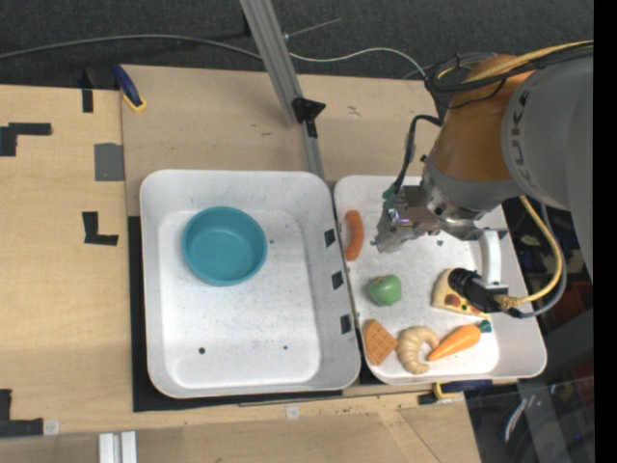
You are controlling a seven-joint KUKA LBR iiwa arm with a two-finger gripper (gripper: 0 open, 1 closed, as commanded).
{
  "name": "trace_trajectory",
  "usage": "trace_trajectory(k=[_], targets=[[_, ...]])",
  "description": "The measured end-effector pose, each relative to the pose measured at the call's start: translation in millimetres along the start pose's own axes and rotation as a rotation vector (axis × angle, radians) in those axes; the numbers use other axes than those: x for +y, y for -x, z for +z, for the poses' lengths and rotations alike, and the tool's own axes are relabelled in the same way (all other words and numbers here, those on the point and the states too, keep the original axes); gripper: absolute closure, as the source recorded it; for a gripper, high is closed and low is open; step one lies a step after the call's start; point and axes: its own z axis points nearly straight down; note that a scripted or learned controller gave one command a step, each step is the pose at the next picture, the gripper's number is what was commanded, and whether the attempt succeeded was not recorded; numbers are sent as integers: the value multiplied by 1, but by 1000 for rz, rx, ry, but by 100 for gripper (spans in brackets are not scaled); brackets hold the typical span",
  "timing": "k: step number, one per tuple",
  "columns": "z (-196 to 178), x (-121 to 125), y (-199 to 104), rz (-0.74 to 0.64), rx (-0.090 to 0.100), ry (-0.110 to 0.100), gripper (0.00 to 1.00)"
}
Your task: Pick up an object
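Observation:
My gripper hangs over the upper left part of the right bin, under the grey arm with its orange band. Its fingertips sit just right of an orange sausage that lies upright along the bin's left wall. Below the gripper lies a green pepper-like piece. Further down are a waffle square, a croissant and a carrot. A pizza slice lies at the right. I see nothing between the fingers.
The left bin holds a teal bowl in its upper left part. A metal pole slants down to the top of the divide between the bins. Cables run along the arm at the right.

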Motion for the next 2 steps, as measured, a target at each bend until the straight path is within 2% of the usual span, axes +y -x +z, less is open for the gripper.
trace_trajectory(k=[1, 2], targets=[[-14, -6, -55, -1, 0, 1, 100], [-11, -13, -99, 1, -1, -2, 100]])
